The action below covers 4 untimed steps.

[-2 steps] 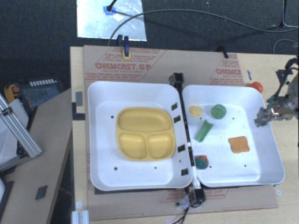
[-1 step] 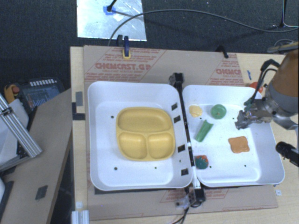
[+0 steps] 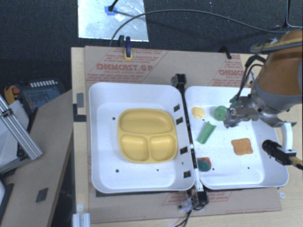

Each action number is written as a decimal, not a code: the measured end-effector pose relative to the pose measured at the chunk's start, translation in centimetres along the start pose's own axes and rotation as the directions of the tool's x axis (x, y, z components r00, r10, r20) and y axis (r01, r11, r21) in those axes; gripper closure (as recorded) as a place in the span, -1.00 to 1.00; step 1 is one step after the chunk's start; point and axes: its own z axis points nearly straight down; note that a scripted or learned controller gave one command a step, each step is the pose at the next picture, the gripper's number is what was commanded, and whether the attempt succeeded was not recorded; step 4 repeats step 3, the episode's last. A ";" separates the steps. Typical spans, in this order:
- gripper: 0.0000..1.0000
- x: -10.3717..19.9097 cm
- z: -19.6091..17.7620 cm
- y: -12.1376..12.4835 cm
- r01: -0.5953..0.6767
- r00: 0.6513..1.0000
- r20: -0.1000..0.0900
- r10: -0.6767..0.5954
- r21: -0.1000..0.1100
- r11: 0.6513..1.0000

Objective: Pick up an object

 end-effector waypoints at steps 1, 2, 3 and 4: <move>1.00 5.0 0.3 1.2 0.002 1.000 0.000 -0.002 0.000 1.000; 1.00 10.7 1.7 0.6 0.000 1.000 0.000 0.000 0.001 1.000; 1.00 16.2 3.1 0.3 0.001 1.000 -0.001 -0.001 0.002 1.000; 1.00 16.2 3.1 0.3 0.001 1.000 -0.001 -0.001 0.002 1.000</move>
